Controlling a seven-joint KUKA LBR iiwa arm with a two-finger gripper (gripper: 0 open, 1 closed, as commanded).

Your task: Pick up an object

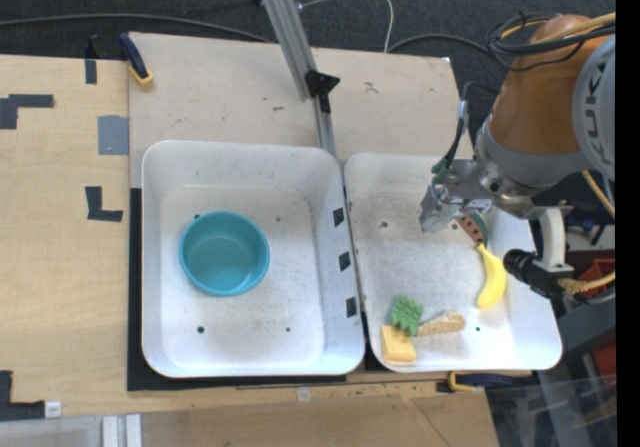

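Observation:
The gripper [437,216] hangs over the upper middle of the right bin [400,245], below the orange band of the arm. Nothing shows between its fingers. A yellow banana [491,280] lies to its lower right near the bin's right wall. A small brown and teal object [472,228] sits just right of the gripper. At the bin's front lie a green leafy toy [406,314], a tan bread-like piece [443,323] and a yellow block [398,346]. A teal bowl [225,253] stands in the left bin [170,175].
A grey metal pole [290,25] slants down from the top to the ridge between the bins. The wooden bench [60,215] extends left with dark tape marks. Cables lie behind the bins. The arm's body [545,125] overhangs the right bin's right side.

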